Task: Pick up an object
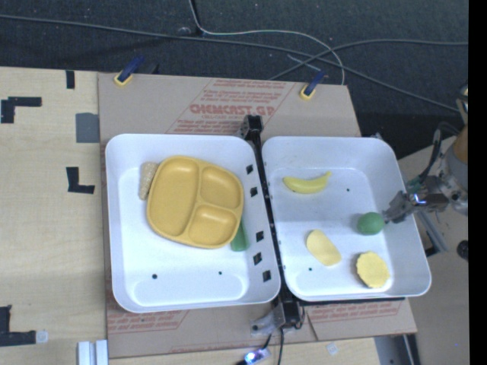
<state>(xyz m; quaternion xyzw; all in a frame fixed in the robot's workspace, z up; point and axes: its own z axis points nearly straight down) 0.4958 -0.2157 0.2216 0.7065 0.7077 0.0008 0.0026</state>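
looking down on the bench (46, 204), you had the claw (401, 206) low at the right wall of the right bin (335, 149), its tip just beside the green ball (370, 223), perhaps touching it. how far the claw was parted you could not tell at that size, and nothing showed between its tips, so you could not count the ball as held. the ball sat close to the bin's right wall, with a yellow round piece (373, 270) near it below, a yellow oval piece (323, 248) to its left, and a banana (307, 182) further up. the left bin (125, 226) carried a yellow divided plate (195, 201).

the risk, as i judged it, was the ball rolling: a touch from one side would push it away rather than trap it. the wall was also close, so a tip could have caught on it and spoiled the closing.
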